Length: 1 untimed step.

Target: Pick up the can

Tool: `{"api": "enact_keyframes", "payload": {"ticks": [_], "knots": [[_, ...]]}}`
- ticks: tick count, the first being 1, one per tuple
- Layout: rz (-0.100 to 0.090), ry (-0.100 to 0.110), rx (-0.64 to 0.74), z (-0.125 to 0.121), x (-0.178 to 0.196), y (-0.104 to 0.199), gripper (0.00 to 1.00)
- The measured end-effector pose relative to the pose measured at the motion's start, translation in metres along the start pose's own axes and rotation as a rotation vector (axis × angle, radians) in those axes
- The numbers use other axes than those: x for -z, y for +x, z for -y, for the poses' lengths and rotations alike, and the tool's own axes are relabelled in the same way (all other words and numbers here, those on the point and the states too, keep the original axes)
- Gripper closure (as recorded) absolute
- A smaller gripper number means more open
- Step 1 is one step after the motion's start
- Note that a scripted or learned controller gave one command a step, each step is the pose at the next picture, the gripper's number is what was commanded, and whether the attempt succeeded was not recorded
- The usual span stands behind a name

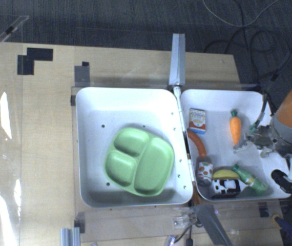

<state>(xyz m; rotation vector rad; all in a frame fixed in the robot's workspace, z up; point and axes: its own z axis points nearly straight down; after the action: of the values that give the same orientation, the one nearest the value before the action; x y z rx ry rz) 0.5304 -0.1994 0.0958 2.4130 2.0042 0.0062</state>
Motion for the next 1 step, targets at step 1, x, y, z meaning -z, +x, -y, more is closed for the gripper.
{"api": "enact_keyframes", "payload": {"ticks": [1], "knots": [[0.0,0.002,-0.043,0.0003,0.0035,0.0029,0.0]]}}
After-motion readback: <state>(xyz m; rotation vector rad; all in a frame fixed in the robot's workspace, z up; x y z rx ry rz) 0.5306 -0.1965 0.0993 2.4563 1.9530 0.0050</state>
